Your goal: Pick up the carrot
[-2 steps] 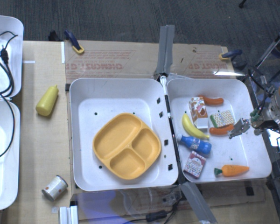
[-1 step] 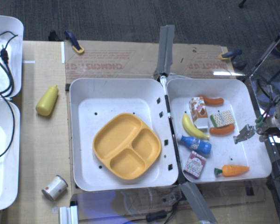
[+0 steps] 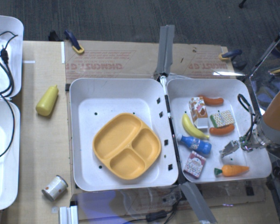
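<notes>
The carrot (image 3: 234, 170) lies on its side on the floor of the right bin (image 3: 203, 88), down at that bin's five o'clock corner, its green top pointing toward nine o'clock and its orange body toward three o'clock. The end effector (image 3: 229, 148) hangs just above and beside it, at about twelve o'clock from the carrot, with the arm coming in from three o'clock; its metal fingers grasp nothing, and whether they are spread or closed I cannot tell at this size. Around the middle of the same bin lie a banana (image 3: 192, 127), a blue bottle (image 3: 196, 144) just below it, a small red carton (image 3: 194, 164) toward six o'clock, and a sausage (image 3: 213, 101) up at twelve o'clock. The left bin (image 3: 81, 125) holds a yellow divided plate (image 3: 126, 146). Out on the tabletop (image 3: 42, 148), at nine o'clock from the bins, rest a yellow squeeze bottle (image 3: 47, 101) and a small can (image 3: 54, 187).
</notes>
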Motion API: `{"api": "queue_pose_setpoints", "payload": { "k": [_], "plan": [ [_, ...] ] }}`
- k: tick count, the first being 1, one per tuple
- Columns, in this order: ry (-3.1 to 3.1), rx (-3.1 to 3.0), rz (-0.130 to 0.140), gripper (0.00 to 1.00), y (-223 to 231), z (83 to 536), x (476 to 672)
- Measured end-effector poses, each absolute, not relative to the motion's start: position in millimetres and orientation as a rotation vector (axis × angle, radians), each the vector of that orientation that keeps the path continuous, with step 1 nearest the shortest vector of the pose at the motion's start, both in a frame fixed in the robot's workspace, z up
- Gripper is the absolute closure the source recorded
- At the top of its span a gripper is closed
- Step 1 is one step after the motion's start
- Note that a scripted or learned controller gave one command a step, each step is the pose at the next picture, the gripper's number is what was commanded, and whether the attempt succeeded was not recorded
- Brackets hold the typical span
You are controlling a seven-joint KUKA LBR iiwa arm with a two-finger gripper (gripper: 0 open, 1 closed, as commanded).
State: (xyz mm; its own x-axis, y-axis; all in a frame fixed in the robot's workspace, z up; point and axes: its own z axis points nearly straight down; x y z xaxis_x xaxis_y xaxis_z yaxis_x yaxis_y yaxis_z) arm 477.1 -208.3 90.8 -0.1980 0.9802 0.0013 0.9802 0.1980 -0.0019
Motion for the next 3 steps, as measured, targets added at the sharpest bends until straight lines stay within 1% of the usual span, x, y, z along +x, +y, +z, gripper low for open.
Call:
{"api": "queue_pose_setpoints", "payload": {
  "k": [1,2,3],
  "plan": [
    [-2.768,-1.485,0.0,0.0,-222,91,477.6],
    [-2.797,-1.435,-0.001,0.0,-195,92,507.1],
    [-2.847,-1.326,-0.001,0.0,-215,92,477.7]
  ]
}}
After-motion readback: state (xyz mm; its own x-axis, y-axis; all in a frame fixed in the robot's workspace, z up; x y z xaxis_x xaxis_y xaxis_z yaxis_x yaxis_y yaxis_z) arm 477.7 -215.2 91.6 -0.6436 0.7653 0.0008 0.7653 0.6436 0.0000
